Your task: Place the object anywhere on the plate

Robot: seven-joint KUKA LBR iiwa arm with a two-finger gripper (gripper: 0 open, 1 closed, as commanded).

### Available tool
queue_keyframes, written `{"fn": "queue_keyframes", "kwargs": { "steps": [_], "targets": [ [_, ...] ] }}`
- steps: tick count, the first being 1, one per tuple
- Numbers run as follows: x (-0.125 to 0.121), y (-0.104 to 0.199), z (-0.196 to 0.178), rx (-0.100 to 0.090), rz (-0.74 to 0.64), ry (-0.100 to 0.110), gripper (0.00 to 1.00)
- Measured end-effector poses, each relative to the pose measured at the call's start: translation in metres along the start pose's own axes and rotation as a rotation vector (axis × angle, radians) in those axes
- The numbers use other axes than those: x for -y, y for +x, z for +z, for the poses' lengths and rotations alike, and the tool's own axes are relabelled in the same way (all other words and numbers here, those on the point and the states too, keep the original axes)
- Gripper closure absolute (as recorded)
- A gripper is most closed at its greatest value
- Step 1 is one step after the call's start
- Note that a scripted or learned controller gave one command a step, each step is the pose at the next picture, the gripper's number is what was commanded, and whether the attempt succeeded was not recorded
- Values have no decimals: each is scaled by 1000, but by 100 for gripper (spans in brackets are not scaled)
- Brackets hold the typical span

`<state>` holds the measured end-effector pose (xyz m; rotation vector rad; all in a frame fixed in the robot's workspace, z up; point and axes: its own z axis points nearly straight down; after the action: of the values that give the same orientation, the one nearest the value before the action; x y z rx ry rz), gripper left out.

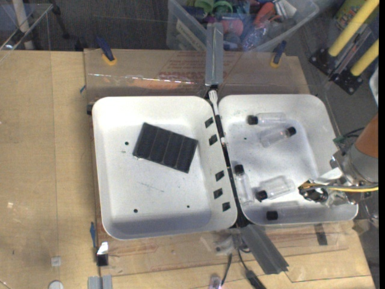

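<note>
One clear vial [275, 187] with a black cap lies in the near part of the right bin [320, 111], and we take it as the likeliest object for this try. The claw [316, 191] sits low just beside it, at that bin's near right corner, and the vial is not in its grasp. We cannot tell whether the claw is wide or narrow, since glare and yellow wiring blur it.

We judge the step in hand to be the pick. To do it well we should centre over the vial's body rather than its cap, close across the short axis, and keep off the bin wall, which crowds this corner. A round, smooth vial may roll or squirt out, so a slow squeeze and a straight lift suit it.

Across the divider, the dark ridged plate [165, 147] lies flat in the left bin [107, 220], tilted in plan and well apart from the vial. Any spot on it will serve, so we should aim for its middle.

Farther back in the right bin two more vials [269, 120] rest close together. Beyond the bins the worktop [48, 161] carries a clear tub [180, 17] of coloured items.
</note>
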<state>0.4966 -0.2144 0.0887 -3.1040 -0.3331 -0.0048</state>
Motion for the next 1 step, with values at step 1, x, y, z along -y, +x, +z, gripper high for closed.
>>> {"fn": "queue_keyframes", "kwargs": {
  "steps": [1],
  "targets": [
    [0,-1,0,-1,-7,-2,100]
  ]
}}
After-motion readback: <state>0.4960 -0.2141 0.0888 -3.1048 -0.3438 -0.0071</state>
